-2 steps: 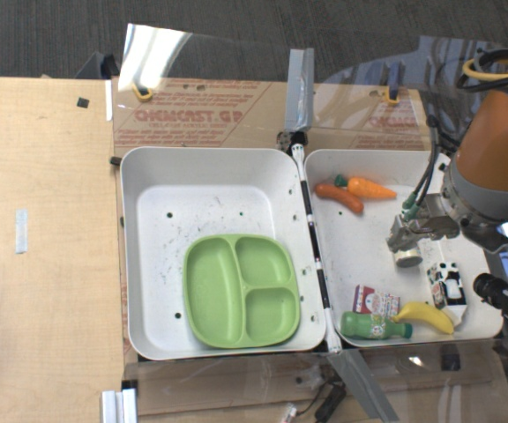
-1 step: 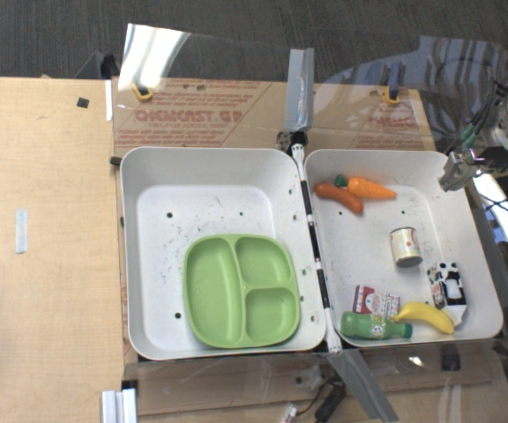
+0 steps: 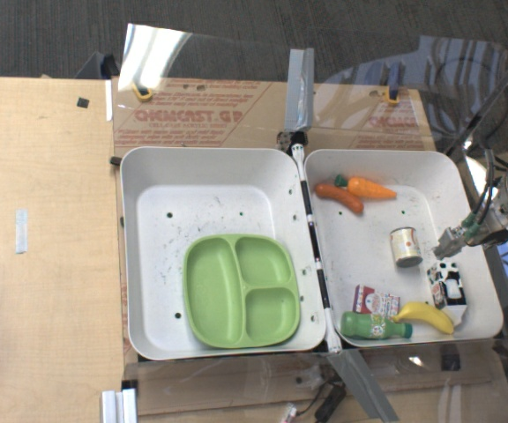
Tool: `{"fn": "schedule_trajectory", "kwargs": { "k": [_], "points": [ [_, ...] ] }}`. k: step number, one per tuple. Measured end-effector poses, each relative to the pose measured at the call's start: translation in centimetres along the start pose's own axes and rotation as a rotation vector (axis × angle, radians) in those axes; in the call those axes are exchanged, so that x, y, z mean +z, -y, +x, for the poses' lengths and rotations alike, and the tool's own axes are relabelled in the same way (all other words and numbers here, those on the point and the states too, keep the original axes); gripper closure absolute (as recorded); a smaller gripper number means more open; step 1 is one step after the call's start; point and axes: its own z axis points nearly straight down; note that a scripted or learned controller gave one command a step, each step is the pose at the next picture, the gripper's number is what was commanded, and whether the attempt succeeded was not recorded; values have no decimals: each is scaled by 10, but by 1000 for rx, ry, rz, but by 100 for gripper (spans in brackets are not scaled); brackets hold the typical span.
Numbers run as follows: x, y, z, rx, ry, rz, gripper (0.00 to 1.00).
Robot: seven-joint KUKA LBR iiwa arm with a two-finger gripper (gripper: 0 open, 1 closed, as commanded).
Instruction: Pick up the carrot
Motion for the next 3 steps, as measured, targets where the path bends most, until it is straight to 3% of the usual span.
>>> {"fn": "schedule_trajectory", "kwargs": {
  "k": [1, 2, 3],
  "points": [
    [59, 14, -61, -261, 0, -2, 100],
    [-8, -95, -83, -278, 3, -4, 100],
    [-9, -166, -32, -429, 4, -5, 100]
  ]
}}
